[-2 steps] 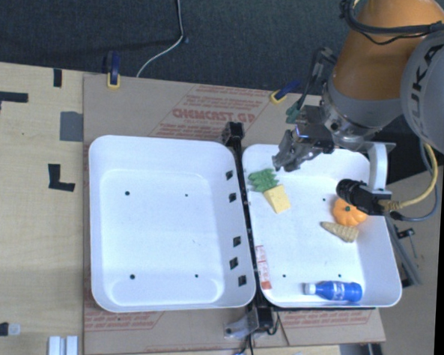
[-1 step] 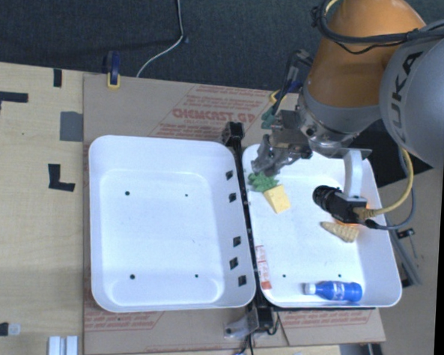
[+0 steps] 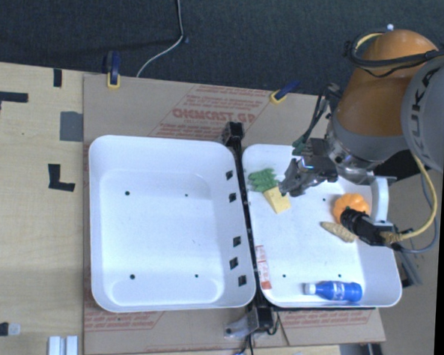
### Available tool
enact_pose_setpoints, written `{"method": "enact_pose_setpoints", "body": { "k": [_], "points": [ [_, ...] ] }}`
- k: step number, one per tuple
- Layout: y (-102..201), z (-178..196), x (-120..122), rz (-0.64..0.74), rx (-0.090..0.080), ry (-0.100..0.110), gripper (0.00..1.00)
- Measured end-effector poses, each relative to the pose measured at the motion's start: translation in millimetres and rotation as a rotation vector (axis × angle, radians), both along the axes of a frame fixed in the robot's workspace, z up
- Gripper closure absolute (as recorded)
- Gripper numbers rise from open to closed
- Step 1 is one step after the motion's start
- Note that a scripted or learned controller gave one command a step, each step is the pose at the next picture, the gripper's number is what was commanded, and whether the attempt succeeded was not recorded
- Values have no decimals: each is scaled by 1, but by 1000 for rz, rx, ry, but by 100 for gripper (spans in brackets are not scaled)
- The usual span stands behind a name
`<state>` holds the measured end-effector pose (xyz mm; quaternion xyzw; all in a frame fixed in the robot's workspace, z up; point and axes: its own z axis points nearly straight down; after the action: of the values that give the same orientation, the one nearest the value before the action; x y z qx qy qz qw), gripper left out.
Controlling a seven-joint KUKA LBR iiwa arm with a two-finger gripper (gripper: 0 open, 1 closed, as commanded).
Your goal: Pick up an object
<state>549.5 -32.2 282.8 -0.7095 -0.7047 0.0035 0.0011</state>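
Note:
The right bin (image 3: 308, 238) holds a green leafy piece (image 3: 262, 178), a pale yellow block (image 3: 277, 201), an orange ball (image 3: 351, 203), a tan crumbly piece (image 3: 337, 230) and a blue bottle (image 3: 335, 291) lying on its side near the front wall. My gripper (image 3: 292, 183) hangs low over the bin's far left part, its dark tips right above the yellow block and beside the green piece. I see nothing between the tips, and the view does not tell how they stand.
The left bin (image 3: 159, 222) sits beside the right one, joined by a black divider strip (image 3: 239, 211). Both rest on a cardboard sheet (image 3: 203, 115) held by blue and yellow clamps. A black cable (image 3: 387, 236) loops at the right.

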Motion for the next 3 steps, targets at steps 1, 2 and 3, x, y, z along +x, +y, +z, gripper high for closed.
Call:
{"method": "enact_pose_setpoints", "body": {
  "k": [1, 2, 3],
  "points": [
    [43, 39, 10, 12, 4, -8, 100],
    [41, 47, 10, 11, 3, -4, 100],
    [42, 56, 10, 13, 3, -2, 100]
  ]
}}
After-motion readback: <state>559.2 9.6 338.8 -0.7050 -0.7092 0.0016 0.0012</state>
